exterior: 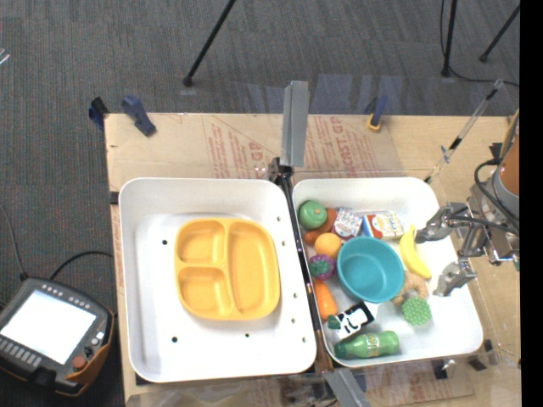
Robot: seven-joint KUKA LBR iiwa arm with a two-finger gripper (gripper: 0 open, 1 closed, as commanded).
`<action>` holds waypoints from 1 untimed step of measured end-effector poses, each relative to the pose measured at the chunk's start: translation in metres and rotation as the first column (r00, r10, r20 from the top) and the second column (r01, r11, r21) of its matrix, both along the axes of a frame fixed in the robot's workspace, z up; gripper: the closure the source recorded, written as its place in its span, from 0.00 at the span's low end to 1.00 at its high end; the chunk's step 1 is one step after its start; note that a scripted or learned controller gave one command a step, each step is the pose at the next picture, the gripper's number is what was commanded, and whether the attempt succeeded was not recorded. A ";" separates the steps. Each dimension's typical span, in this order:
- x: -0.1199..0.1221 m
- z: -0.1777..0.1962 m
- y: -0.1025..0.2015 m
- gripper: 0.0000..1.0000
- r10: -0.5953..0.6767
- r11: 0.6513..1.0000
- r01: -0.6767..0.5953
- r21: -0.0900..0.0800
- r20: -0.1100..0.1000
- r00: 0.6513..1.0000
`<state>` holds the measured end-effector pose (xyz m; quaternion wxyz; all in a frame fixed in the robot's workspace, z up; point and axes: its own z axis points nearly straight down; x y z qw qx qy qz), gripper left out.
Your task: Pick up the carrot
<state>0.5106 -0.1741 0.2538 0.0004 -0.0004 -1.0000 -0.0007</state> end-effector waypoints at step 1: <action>0.051 -0.100 -0.024 0.00 -0.146 0.989 0.146 0.001 -0.008 0.989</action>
